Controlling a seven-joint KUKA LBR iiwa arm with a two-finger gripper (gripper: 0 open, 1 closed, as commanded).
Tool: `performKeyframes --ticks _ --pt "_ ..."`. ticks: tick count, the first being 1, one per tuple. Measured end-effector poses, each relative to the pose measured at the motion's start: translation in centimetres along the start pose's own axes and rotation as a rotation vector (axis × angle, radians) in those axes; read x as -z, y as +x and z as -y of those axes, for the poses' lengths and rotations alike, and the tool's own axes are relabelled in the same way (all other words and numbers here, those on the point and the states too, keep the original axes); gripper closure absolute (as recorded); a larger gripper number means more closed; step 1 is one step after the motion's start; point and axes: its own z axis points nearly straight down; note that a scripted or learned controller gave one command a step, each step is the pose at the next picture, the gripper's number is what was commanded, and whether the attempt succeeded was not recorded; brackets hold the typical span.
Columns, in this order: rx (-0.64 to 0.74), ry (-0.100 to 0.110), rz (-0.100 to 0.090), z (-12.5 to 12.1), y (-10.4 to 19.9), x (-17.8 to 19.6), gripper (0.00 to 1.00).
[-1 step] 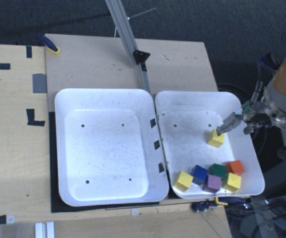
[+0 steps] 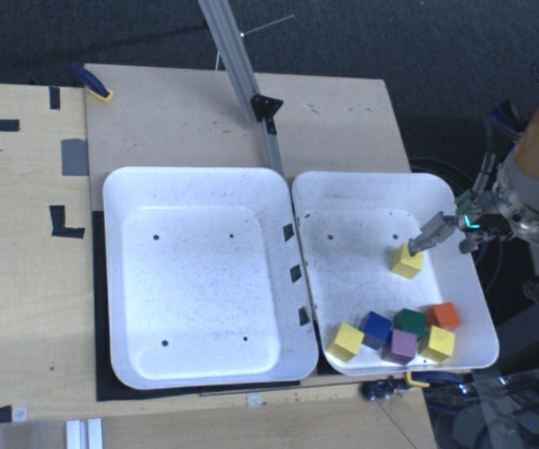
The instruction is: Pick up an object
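In the right bin point(image 2: 363, 187) a yellow cube point(image 2: 405, 264) lies alone near the middle right. My gripper point(image 2: 419, 242) reaches in from the right, and its tip sits just above and right of that cube, touching or nearly touching its top edge. Along the bin's front wall several cubes are bunched: yellow point(image 2: 345, 341), blue point(image 2: 376, 328), green point(image 2: 410, 323), purple point(image 2: 402, 345), orange point(image 2: 444, 315) and another yellow point(image 2: 439, 343).
The left bin point(image 2: 195, 181) stands beside the right one with a narrow seam between them. A slanted metal pole point(image 2: 237, 54) crosses the bench behind the bins. A small blue and yellow tool point(image 2: 93, 83) lies at the far left corner.
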Motion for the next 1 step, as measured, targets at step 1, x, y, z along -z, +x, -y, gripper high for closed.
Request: performKeyframes --ticks 1 --pt "-0.001 0.005 -0.001 0.83 0.77 -5.32 0.00"
